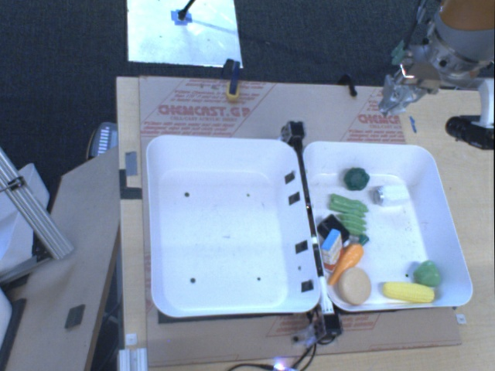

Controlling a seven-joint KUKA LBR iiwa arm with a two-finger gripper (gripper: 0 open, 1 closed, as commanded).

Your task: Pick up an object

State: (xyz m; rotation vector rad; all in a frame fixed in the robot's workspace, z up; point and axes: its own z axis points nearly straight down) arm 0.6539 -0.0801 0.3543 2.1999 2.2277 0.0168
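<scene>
Up past the far right corner of the right bin [445,199], the end effector [396,99] is seen hanging over the worktop [255,103], outside the bin altogether. Nothing is seen held in it, and whether it's spread or closed honestly can't be made out from this angle.

All the pickable stuff is found in the right bin. A dark green broccoli [356,178] is parked toward the bin's far side, with a small silvery thing [378,195] just beside it, too blurry to be named. Green bean pods [349,211] are laid out near the bin's middle, closer to the divider. A little blue and white carton [332,247] is tucked against an orange carrot [346,261], and a tan round bun [355,286] is touching the carrot's lower end. A yellow corn cob [408,291] is lying along the bin's near wall, with a green lump [427,273] just above it in the near right corner.
</scene>
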